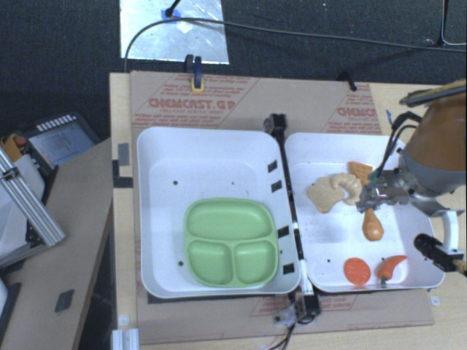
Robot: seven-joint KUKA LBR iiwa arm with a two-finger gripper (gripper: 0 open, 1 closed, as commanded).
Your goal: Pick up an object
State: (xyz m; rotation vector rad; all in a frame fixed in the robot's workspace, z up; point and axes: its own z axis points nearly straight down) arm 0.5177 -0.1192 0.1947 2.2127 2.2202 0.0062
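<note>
Several toy foods lie in the right bin [314,265]: a beige lumpy piece [332,190], an orange wedge [360,170], an orange-brown pear-shaped piece [373,225], a red-orange disc [357,270] and a small red-orange pepper-like piece [390,266]. My gripper [370,196] hangs low over the bin, between the beige piece and the pear-shaped piece, close to both. I cannot make out whether anything sits in it.
The left bin [160,159] holds a green sectioned plate [230,240]. A black divider strip [286,195] runs between the bins. The arm's body [438,152] covers the right bin's far right side. Clutter stands on a side table [44,195] at left.
</note>
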